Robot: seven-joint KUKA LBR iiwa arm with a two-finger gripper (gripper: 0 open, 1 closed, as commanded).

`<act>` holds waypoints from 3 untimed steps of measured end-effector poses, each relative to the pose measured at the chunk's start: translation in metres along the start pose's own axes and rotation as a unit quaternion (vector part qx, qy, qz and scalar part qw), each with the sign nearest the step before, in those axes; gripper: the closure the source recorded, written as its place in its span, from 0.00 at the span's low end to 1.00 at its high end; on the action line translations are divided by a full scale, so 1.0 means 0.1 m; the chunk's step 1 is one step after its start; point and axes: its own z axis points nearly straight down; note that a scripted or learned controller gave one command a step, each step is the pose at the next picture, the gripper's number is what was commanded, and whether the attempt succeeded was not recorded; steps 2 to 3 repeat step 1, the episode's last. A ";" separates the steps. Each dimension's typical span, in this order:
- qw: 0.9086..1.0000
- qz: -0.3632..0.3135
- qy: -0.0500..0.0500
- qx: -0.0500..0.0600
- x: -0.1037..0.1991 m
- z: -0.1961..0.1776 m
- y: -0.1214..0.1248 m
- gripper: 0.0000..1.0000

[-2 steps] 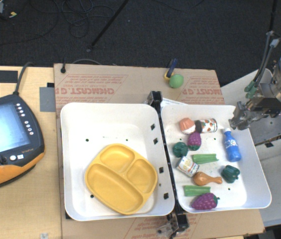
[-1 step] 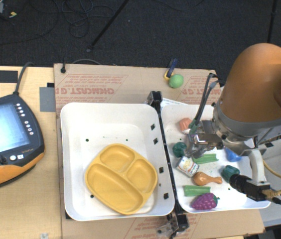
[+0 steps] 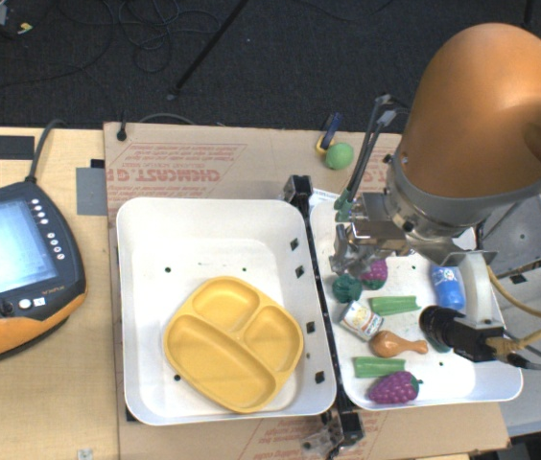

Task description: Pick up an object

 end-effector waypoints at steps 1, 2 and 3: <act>1.000 0.002 0.000 -0.001 0.14 -0.83 0.01 1.00; 1.000 0.002 0.000 -0.001 0.14 -0.83 0.01 1.00; 1.000 0.002 0.000 -0.001 0.14 -0.83 0.01 1.00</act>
